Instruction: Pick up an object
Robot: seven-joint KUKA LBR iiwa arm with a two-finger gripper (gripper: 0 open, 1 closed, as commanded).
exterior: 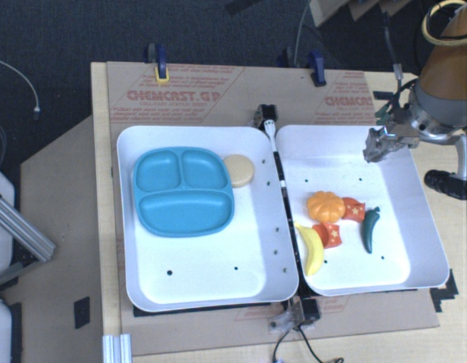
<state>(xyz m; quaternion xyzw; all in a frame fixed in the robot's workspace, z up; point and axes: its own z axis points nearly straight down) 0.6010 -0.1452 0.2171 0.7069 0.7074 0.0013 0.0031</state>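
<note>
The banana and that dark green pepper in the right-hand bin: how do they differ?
The banana is yellow, while the green pepper is dark teal-green. The banana looks thicker and a bit longer than the slim pepper. The banana lies at the bin's left wall, next to a red piece; the pepper lies further right, apart from the wall. Both are small curved toy foods lying flat in the right bin, roughly lengthwise toward the camera.

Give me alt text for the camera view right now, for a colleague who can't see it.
The gripper hangs over the far end of the right bin, apart from the toy food clustered nearer: an orange pumpkin, red pieces, a green pepper and a banana. The left bin holds a blue divided plate with a cream disc beside it.
</note>
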